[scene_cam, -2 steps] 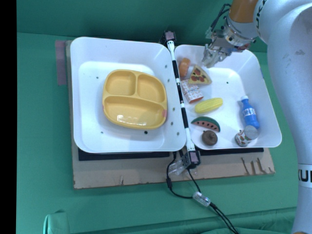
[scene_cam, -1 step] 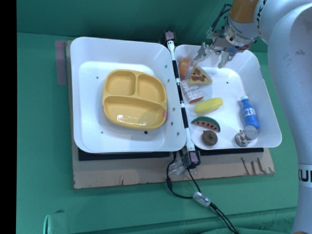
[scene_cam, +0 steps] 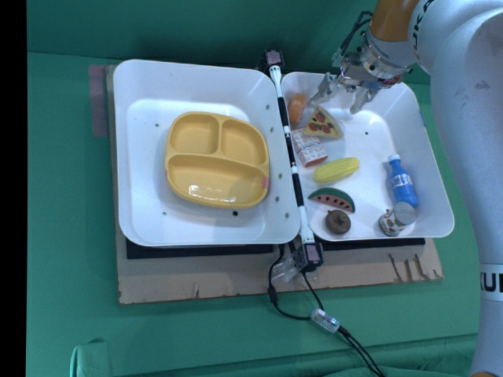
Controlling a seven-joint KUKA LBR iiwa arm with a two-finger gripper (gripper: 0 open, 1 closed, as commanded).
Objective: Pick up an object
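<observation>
My gripper (scene_cam: 340,94) hangs over the back of the right bin (scene_cam: 416,116), its two fingers spread open with nothing between them. Just below it lies a pizza slice (scene_cam: 323,124), with an orange round toy (scene_cam: 296,107) to its left. Further forward in the same bin are a small red-and-white carton (scene_cam: 309,148), a corn cob (scene_cam: 336,169), a watermelon slice (scene_cam: 332,199), a chocolate donut (scene_cam: 338,221), a blue bottle (scene_cam: 402,181) and a small can (scene_cam: 396,219).
The left bin (scene_cam: 141,85) holds a yellow divided plate (scene_cam: 218,159). A black-and-white striped bar (scene_cam: 288,151) runs between the bins. Cables (scene_cam: 314,309) trail off the cardboard base at the front. My arm (scene_cam: 471,132) fills the right side.
</observation>
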